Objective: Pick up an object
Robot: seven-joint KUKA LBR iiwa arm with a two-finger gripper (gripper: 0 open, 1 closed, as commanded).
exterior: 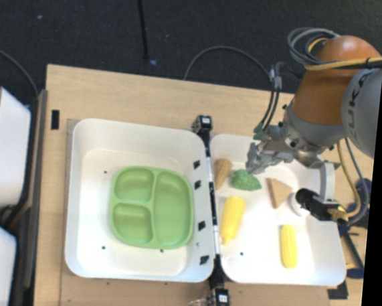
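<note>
Bench (62,96) of pale wood carries two white bins side by side, and everything below is placed from the gripper (257,163), which hangs over the far part of the right bin (313,275).

Well off to the gripper's left lies the left bin (88,173). In it sits a green tray (152,207) with three compartments, lying flat, far from the jaws and a little nearer the camera than they are.

Closer in, just left of the gripper and near the wall between the bins, lies a cone (222,172), tan, its narrow end pointing toward the camera. Below that, left of the jaws and nearer the camera, a corn cob (232,217) lies lengthwise, apart from the cone.

Directly under and just in front of the gripper is a green lump (245,181), leafy in look. The fingertips are at or very close to its far edge; I cannot tell whether they touch it, nor how far apart the jaws stand, since the wrist hides them from above. Nothing can be seen held between them.

Right of the gripper lies a tan wedge (279,191), near the green lump but apart from it. Farther right and nearer the camera lies a second cob (289,246), well clear of the jaws.
</note>
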